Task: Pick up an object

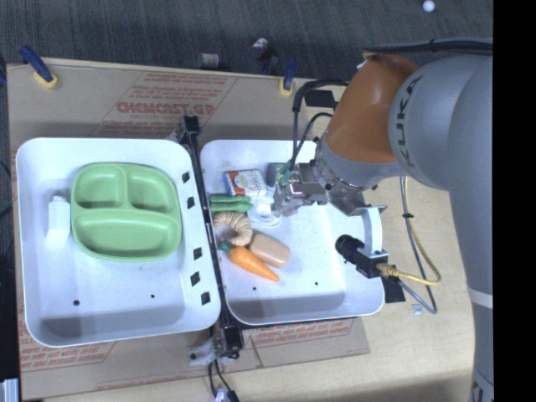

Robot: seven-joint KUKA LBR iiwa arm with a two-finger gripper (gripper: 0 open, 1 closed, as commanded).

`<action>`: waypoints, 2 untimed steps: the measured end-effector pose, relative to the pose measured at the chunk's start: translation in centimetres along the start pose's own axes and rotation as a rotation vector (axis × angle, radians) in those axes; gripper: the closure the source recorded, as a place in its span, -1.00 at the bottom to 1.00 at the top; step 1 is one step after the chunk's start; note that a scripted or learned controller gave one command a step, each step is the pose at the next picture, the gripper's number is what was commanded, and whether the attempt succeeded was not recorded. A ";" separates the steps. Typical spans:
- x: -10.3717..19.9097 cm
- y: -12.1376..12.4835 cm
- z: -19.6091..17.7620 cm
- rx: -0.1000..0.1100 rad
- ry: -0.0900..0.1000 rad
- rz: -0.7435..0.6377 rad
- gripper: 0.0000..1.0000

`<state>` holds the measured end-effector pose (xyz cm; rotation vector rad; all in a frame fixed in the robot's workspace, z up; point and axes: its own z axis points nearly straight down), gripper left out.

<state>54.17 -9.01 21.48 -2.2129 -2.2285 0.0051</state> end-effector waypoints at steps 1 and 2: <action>-0.1 -4.5 6.1 0.001 0.002 0.000 1.00; -4.2 -6.5 2.6 -0.003 0.001 0.003 1.00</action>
